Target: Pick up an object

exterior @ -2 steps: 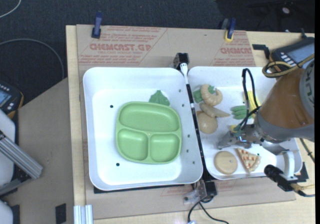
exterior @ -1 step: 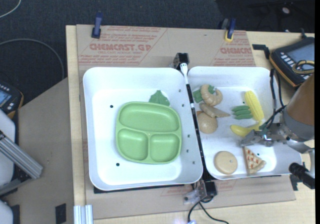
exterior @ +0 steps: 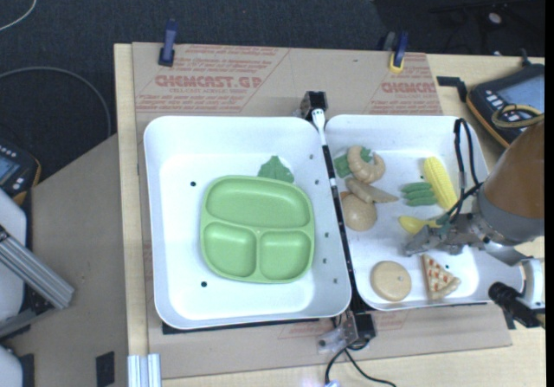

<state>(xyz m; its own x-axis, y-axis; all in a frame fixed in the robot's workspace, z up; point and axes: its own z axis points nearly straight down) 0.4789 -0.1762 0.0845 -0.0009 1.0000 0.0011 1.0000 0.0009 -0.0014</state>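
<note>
Nearest the camera, along the bottom edge of the frame, black cables [exterior: 363,351] trail off the front of a wooden bench [exterior: 130,203].

Two shallow white bins sit side by side on that bench. Filling the centre left of the frame, the left bin [exterior: 164,212] holds a pale green divided plate [exterior: 257,228] with three compartments, one long one at the top and two smaller ones below. A small dark green leaf-shaped piece [exterior: 277,170] lies just beyond the plate's upper edge, touching or nearly touching it.

At centre right, the right bin [exterior: 394,129] holds a scatter of toy foods. An ear of yellow corn [exterior: 439,181] lies at the upper right, with a bunch of green beans [exterior: 418,194] just beside it on the left. A tan and green mushroom-like cluster [exterior: 361,164] sits at the upper left, above a brown rounded piece [exterior: 358,211]. A round tan biscuit [exterior: 390,280] lies at the lower centre, and a pizza slice [exterior: 439,277] just to its right.

From the right edge the grey arm with its orange band [exterior: 524,182] reaches in low over this bin. Its gripper [exterior: 424,242] sits between the beans and the pizza slice, beside a small yellow piece [exterior: 412,224]. Whether its fingers are spread or closed, and whether anything is between them, I cannot tell.
</note>
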